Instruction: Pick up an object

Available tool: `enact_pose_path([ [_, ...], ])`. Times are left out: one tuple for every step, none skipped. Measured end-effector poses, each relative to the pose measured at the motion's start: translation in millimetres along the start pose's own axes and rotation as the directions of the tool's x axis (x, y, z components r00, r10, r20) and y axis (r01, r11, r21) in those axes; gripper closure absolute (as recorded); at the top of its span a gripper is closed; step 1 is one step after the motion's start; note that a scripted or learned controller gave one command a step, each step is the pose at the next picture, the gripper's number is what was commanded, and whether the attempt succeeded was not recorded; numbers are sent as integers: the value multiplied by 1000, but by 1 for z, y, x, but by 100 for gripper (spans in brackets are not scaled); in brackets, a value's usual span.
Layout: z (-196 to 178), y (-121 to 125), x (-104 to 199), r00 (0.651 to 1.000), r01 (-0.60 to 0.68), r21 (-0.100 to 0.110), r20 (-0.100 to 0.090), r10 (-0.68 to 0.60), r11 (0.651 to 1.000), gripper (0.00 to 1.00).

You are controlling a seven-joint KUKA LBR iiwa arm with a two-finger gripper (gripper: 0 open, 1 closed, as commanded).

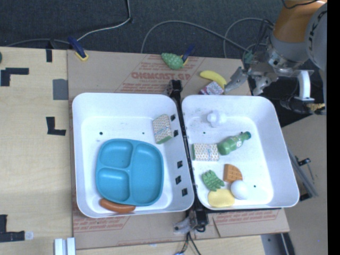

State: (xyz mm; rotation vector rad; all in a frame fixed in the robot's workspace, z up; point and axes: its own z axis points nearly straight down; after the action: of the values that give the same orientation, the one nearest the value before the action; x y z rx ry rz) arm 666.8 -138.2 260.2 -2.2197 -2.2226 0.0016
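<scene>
- Gripper (245, 82): held above the far edge of the right bin (265, 106), at the end of the grey arm with its orange band (297, 20). The fingers (234, 81) stand spread apart, grasping nothing.
- Right bin contents: a small white piece (213, 118) near the far wall; a green bottle (232, 143) lying tilted at centre; a patterned block (205, 152) just beside the bottle, toward the divider; a green leafy toy (212, 180), an orange waffle-like piece (232, 172), a white egg (239, 189) and a yellow item (220, 198) clustered at the near wall.
- Left bin (85, 110) contents: a blue divided plate (129, 171), a sausage (117, 206) at the plate's near edge, and a second patterned block (162, 128) leaning by the divider.
- Tabletop (32, 142) beyond the bins: a banana (213, 78), a green toy (172, 60), and a small pinkish packet (212, 89), possibly a wrapper, just beside the fingers.
</scene>
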Motion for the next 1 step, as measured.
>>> enact_pose_path([
  [136, -76, -31, 1000, -1, 4, -1, 1, 1000, 0],
])
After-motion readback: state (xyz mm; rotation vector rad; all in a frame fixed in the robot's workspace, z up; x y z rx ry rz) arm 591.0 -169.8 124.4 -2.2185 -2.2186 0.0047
